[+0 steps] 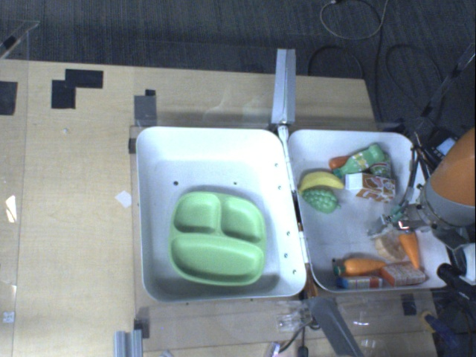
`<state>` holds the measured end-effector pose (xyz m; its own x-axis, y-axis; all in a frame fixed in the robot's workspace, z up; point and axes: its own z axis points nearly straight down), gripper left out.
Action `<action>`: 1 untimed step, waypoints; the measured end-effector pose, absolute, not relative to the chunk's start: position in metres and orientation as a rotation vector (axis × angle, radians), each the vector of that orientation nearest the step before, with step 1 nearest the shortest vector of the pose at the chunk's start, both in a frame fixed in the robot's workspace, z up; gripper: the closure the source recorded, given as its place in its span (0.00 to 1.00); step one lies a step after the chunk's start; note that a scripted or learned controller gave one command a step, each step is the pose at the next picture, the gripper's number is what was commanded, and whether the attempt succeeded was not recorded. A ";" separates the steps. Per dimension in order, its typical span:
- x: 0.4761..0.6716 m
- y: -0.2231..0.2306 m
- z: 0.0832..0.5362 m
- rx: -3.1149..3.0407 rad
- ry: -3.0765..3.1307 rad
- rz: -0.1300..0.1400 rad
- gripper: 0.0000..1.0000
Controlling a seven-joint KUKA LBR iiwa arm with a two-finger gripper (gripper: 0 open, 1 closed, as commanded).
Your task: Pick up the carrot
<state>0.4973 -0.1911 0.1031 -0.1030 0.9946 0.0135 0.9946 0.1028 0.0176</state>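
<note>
Hand (398, 223) low in the right bin (327, 262), at right of frame, metal fingers just above the carrot (410, 248); opening too blurred to tell, no clear hold. Carrot small, orange, tapered, lying near the bin's lower right. Left bin: smooth green divided plate (218, 236), on pale wooden counter (67, 222).

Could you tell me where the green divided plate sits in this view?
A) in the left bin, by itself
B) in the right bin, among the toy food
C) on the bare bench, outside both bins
A: the green divided plate lies on the floor of the left bin, with no other item beside it.
</note>
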 end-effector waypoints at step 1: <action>0.497 -0.123 0.226 1.876 2.512 0.006 1.00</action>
